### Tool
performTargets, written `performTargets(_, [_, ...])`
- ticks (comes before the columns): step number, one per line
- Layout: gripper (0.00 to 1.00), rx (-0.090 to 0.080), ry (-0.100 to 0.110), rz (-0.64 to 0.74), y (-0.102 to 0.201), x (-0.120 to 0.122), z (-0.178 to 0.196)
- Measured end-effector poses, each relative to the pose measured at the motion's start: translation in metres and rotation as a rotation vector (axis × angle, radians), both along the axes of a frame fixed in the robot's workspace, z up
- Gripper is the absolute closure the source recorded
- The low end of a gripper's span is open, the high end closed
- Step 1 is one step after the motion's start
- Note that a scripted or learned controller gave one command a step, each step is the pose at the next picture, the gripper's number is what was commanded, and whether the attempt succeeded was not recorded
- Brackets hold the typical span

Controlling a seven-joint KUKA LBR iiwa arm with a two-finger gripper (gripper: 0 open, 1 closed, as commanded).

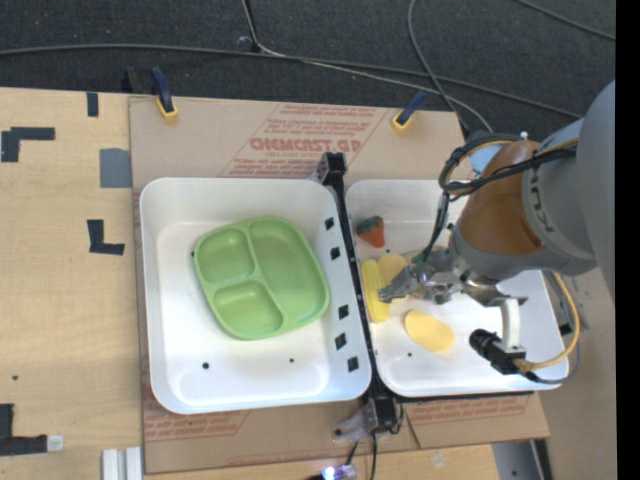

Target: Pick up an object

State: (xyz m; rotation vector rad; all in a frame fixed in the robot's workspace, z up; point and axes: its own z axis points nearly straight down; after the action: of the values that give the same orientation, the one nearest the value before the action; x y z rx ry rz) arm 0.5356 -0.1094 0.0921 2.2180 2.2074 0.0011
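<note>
The arm reaches in from 3 o'clock and bends down over the right bin; the left bin carries a green divided plate. Judged from this, the pick is not yet made: the jaws sit low beside a long yellow piece against the bin's 9 o'clock wall, with nothing visibly between them. A yellow oval piece lies at 6 o'clock of them, a small red-and-green piece at 11 o'clock. Whether the jaws are spread or pressed together cannot be told; wrist and cables mask them.
</note>
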Motion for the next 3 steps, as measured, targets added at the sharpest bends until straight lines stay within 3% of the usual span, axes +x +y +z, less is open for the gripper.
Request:
performTargets(1, [1.0,0.002,0.006,0.002,0.001,-0.001,0.006])
performTargets(3, [1.0,0.007,0.008,0.007,0.001,0.009,0.104])
